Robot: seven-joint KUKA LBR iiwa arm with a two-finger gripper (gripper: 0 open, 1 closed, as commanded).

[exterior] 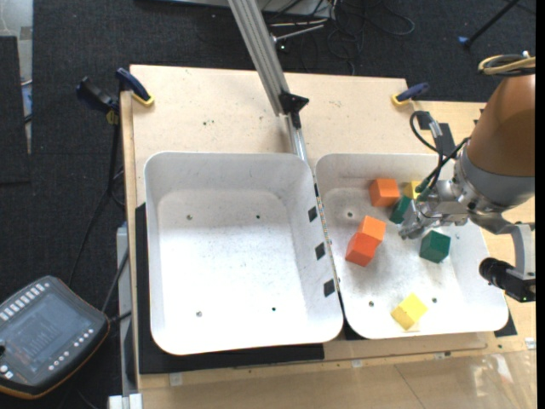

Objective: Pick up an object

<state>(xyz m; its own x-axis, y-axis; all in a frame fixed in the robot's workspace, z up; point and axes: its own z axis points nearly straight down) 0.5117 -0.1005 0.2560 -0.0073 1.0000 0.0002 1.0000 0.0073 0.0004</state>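
The gripper [417,221] sits low in the right bin [494,318], at the right of the frame, among the blocks; whether it is released or clenched I cannot tell, since the wrist and cabling cover its tip; nothing is visibly held. Just beside it lie a dark green block [400,210] to its left and a second green cube [435,247] to its lower right; an orange block [384,192] lies a little above and left, a larger orange block [365,239] to the left, a yellow cube [410,311] well below. A sliver of yellow [415,189] peeks out behind the wrist, identity unclear. The step looks like the reach into the cluster; next comes a clean closure on one block, then a lift. The left bin [170,313] lies apart.
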